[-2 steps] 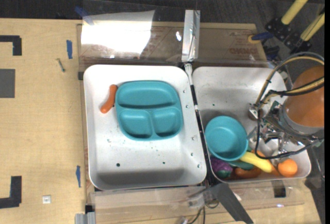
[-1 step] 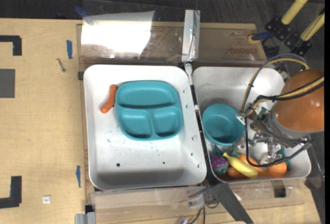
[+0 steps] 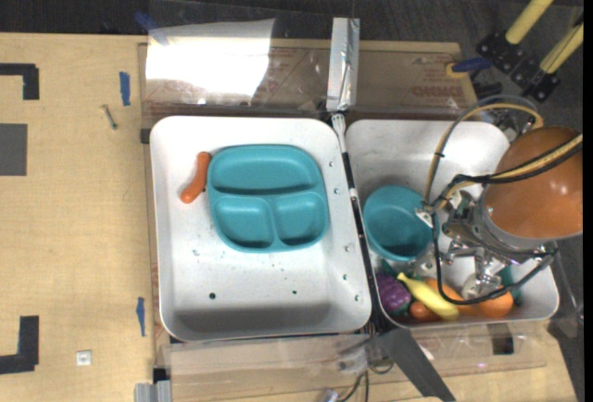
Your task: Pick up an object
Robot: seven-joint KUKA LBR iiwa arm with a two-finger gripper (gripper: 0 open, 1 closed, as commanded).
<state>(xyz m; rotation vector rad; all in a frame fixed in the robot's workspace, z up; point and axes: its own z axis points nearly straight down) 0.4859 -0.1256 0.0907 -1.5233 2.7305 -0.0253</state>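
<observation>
1. My claw [image 3: 482,284] hangs low in the right bin [image 3: 408,145], over toy food; I cannot tell its state.
2. Just beside it lie a banana [image 3: 434,296], a purple piece [image 3: 394,295] and a teal cup [image 3: 397,222].
3. The left bin [image 3: 250,298] holds a teal divided plate [image 3: 269,196], with an orange carrot [image 3: 195,179] beside it.

The two white bins [image 3: 176,298] look like smooth, slightly glossy plastic, and the teal divided tray [image 3: 269,196] and teal cup [image 3: 397,222] have a matt plastic look. At three o'clock the arm's orange band [image 3: 542,182] shines glossily above a gripper [image 3: 482,280] of bright bare metal. The bench [image 3: 65,206] is pale, matt wood, with clear glossy sheeting [image 3: 232,67] at twelve o'clock.
</observation>
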